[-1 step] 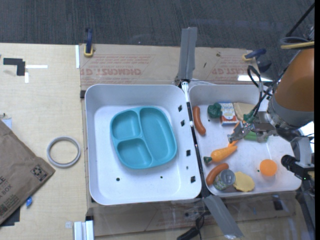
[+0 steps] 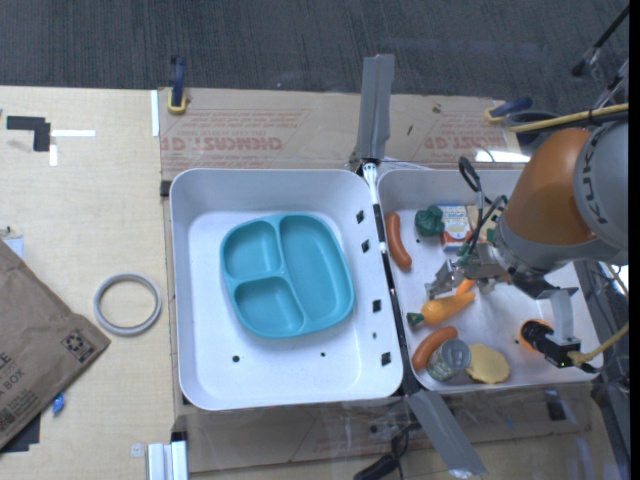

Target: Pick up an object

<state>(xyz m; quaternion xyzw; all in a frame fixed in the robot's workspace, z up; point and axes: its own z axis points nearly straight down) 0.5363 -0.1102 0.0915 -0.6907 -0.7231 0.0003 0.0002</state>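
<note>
Gripper [image 2: 455,280] down in right bin [image 2: 400,183], low over the orange carrot [image 2: 447,308], apparently touching its upper end. Jaws state: cannot tell, metal parts blur together at this slant. Not calling it a grasp; carrot looks flat on the bin floor, nothing clearly pinched.

Likely target is the carrot, given the wrist is parked right above it. Clutter around it: sausage [image 2: 399,240] up-left near the divider, second sausage [image 2: 434,344] just below the carrot, metal can [image 2: 450,360] touching that sausage, yellow round piece [image 2: 488,364] beside the can, green item [image 2: 430,220] and small carton [image 2: 456,221] at the top.

Left bin [image 2: 185,268] carries the blue divided plate [image 2: 287,275], well apart. Tape ring [image 2: 127,302] out on the surface [image 2: 80,218], irrelevant.

Risk: carrot tapers, could squirt out sideways toward the lower sausage on closing.
</note>
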